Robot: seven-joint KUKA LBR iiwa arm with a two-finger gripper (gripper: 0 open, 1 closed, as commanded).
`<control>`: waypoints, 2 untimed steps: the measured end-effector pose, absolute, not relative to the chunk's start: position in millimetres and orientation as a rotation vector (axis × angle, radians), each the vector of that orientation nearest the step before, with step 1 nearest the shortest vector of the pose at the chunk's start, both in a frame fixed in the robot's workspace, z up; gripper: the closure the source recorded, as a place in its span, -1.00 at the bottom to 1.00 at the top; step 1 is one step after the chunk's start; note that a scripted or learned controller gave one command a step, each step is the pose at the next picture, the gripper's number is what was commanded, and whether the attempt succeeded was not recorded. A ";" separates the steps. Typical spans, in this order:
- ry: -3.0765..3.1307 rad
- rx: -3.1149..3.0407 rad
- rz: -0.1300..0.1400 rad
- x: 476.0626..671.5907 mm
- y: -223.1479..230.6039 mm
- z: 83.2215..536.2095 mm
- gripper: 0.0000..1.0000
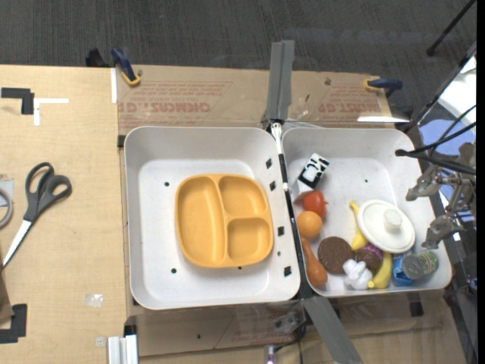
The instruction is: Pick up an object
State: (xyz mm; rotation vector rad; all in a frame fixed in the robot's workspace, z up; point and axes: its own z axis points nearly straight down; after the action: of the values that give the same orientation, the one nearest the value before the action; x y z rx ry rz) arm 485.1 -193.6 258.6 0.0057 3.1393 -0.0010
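Counting right bin contents: one white lid, one banana, one tomato, one orange, all left of the gripper fingers (two, spread apart).

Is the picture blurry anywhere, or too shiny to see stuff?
In the camera view the yellow tray and scissors look sharp; the white lid is bright but readable; the small things under it crowd together in soft shadow.
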 end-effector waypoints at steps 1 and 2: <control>3.136 -0.079 -0.002 499.8 -166.4 125.8 -1.00; 3.133 0.102 -0.002 560.5 -116.5 94.2 -1.00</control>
State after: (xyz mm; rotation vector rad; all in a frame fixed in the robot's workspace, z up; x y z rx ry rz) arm 560.5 -116.5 94.2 0.1018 3.1328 -0.0016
